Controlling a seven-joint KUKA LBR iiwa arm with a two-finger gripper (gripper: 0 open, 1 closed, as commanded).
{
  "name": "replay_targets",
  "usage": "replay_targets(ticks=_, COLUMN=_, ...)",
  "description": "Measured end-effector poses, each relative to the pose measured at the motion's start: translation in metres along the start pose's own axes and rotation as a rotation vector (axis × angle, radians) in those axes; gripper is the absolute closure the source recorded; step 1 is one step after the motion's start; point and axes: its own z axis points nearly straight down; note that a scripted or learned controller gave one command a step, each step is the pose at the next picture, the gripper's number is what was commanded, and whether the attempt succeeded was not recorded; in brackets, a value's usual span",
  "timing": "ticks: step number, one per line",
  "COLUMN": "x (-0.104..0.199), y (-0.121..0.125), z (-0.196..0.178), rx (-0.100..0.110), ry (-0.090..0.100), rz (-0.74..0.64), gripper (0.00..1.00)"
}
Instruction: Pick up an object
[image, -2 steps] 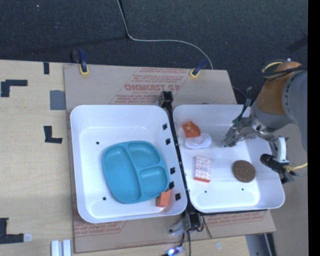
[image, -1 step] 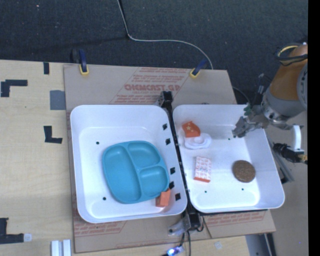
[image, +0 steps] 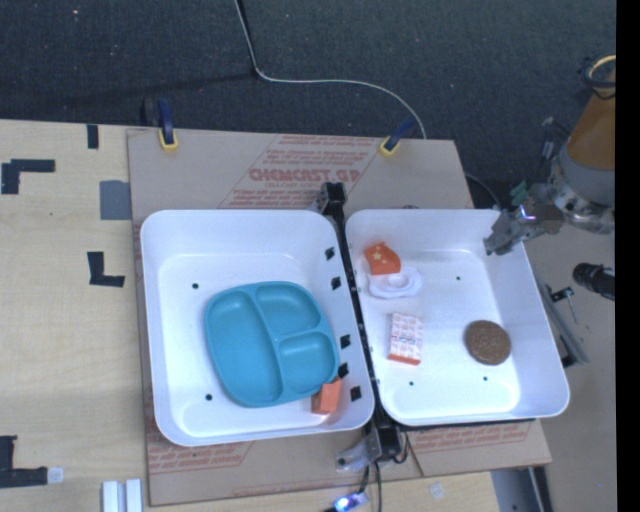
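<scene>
Five loose things wait in two bins, gripper off at the far rim

Five candidates lie ready for the pick, and none is in the gripper's reach yet. In the right bin (image: 530, 400) a brown disc (image: 488, 342) lies flat near the right wall, well apart from the rest, which I judge makes it the easiest to take cleanly. A small red-and-white packet (image: 405, 338) lies flat near the middle of that bin's floor. Just beyond it sits an orange piece (image: 381, 259) touching a white ring-like piece (image: 394, 285), close to the divider between the bins; that closeness to the wall could crowd a grasp.

In the left bin (image: 160, 300) a blue compartment tray (image: 270, 342) takes up most of the floor, lying flat and slightly turned. A small orange block (image: 326, 398) is wedged between the tray's near corner and the bin's wall, an awkward spot to reach into.

The gripper (image: 502, 240) hangs at the far right corner of the right bin, about over the rim, with nothing visibly held. Whether it is open or closed I cannot tell; it is too small and dark against the rim. The arm (image: 592, 150) behind it comes in from the right side, its orange band showing.

Both bins rest side by side on a cardboard sheet (image: 300, 170) clamped to the table (image: 60, 300), presumably so nothing shifts as the arm pushes in
</scene>
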Motion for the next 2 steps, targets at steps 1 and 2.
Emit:
replay_targets(ticks=1, x=0.001, y=0.0, z=-0.004, rx=0.006, ry=0.002, rz=0.0, gripper=1.0)
replay_targets(ticks=2, x=0.052, y=-0.011, z=-0.013, rx=0.007, ry=0.004, rz=-0.004, gripper=1.0)
